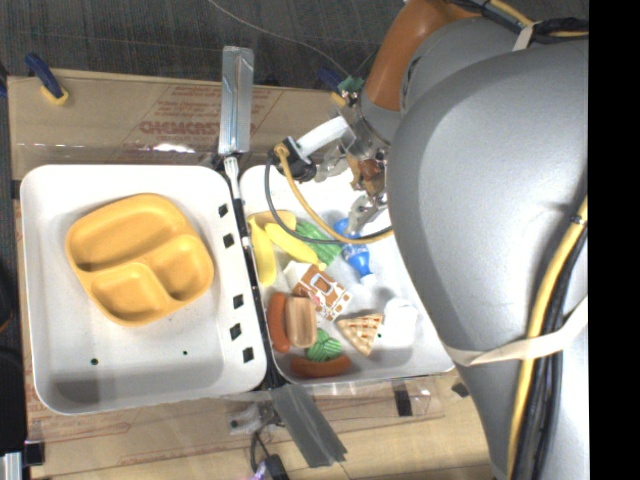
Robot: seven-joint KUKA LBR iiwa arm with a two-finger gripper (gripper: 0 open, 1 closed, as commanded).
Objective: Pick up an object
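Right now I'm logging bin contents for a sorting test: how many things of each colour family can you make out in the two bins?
Yellow: 2, the divided tray and the banana
Green: 2, one by the banana, one low
Brown or orange food: 4, hot dog, sausage, waffle, pizza slice
Blue: 1
Total: 9; the arm hides more.

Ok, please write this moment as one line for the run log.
arm: over right bin | gripper: above toy food pile, nothing seen held | left bin: yellow divided tray

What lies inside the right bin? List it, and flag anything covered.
The right bin holds toy food: banana, hot dog, pizza slice, blue bottle. The arm covers its right side.
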